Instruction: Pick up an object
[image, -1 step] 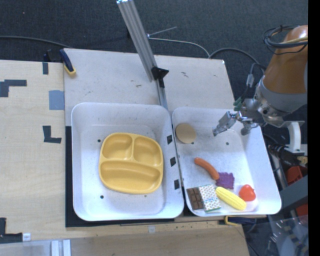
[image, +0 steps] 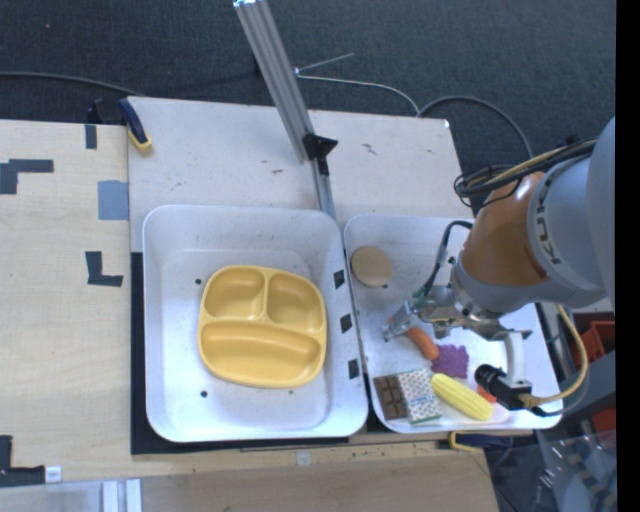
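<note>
The gripper (image: 405, 322) is low in the right bin (image: 400, 235) beside the carrot (image: 425, 343), its spread impossible to tell, so the approach step seems underway and closing squarely on the carrot comes next.

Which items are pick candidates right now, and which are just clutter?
Pick candidates, right bin: carrot by the gripper, purple piece, corn cob, chocolate bar, small packet, round tan piece.

Lying about: yellow divided plate in left bin, blue-and-yellow clamp on bench.
</note>
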